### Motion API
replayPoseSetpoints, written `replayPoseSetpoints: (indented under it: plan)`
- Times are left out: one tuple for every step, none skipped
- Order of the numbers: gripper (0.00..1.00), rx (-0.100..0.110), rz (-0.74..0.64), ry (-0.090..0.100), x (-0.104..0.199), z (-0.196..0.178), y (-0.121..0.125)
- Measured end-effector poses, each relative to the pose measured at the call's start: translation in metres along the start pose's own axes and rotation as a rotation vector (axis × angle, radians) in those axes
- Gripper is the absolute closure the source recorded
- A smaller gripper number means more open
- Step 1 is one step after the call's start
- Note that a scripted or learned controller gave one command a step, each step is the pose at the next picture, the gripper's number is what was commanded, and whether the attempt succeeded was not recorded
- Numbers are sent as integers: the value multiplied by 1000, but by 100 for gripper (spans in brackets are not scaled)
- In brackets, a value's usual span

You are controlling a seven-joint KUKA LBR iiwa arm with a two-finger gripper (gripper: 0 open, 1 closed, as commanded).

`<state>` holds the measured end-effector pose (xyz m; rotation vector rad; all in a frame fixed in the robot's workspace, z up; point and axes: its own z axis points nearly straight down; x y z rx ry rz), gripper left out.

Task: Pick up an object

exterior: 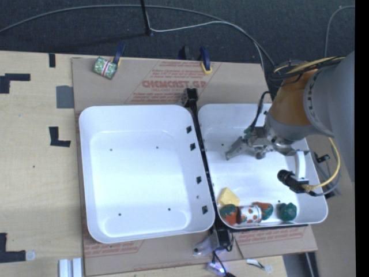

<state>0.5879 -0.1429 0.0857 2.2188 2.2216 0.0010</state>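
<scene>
Two shallow white bins are set side by side on a cardboard sheet that is laid over the table, presumably so that things can be carried from one bin to the other without a long reach. The left bin is seen with a bare white floor. The candidates for picking are all gathered along the near edge of the right bin: a yellow wedge-shaped piece, an orange and green item just below it, a red and white can-like item lying on its side beside that, and a green rounded item a little apart at the right end. They are crowded against the bin wall, which is judged to make a clean grasp harder, since little room is left for fingers on the wall side.

The tool is held over the bare middle of the right bin, well apart from that row of objects, with the arm reaching in from the right. Its fingers are pointed towards the divider between the bins; whether they are spread or closed cannot be told at this angle, and nothing is seen between them. The pick is therefore judged as not yet made.

A small green patterned block is left on the cardboard beyond the left bin, outside both bins and out of the likely working area.
</scene>
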Motion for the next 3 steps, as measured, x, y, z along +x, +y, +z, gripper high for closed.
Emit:
replayPoseSetpoints:
  plan:
    - [0, -8, 2, -2, -20, -113, 10]
    - [0, 7, 3, 1, -68, -5, 38]
    - [0, 0, -1, 0, -32, 0, 42]
